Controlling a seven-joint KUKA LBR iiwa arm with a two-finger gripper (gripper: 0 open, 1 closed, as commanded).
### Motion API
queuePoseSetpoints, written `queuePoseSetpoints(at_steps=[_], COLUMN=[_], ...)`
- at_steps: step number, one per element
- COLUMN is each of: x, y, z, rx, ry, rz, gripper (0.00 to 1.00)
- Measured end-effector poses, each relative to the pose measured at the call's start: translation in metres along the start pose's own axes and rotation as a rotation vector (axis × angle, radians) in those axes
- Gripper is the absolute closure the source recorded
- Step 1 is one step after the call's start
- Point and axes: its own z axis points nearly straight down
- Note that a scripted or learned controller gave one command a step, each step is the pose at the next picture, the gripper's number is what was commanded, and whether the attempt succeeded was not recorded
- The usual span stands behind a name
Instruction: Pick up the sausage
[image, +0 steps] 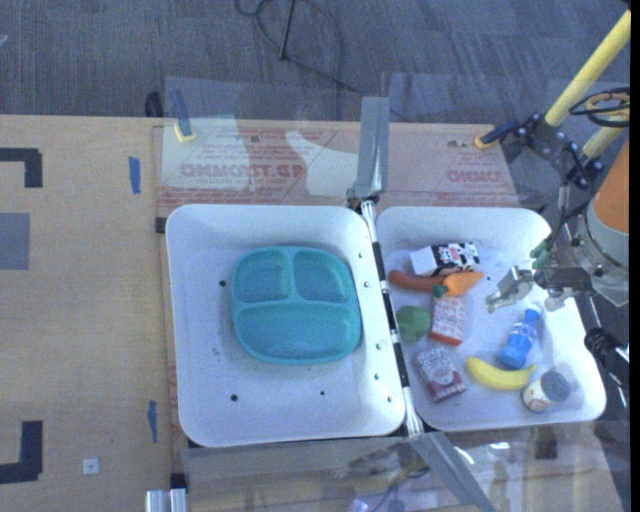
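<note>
The sausage (410, 282) lies in the right bin (500, 222), near its left wall, touching a carrot (458, 284). The gripper (512, 287) hovers just right of the carrot, open and holding nothing.

Red-brown sausage (410, 282) lies flat, free, in right bin.

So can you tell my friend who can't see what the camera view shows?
A grey robot arm's gripper hovers over the right white bin, which holds toy food: a reddish-brown sausage by an orange carrot, a yellow banana and a blue bottle. The left white bin holds a teal divided plate.
</note>
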Motion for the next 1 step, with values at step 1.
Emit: queuePoseSetpoints(at_steps=[1], x=[0.075], y=[0.0441], z=[0.0497], rx=[-0.002], ry=[-0.001], rz=[0.002], gripper=[0.0])
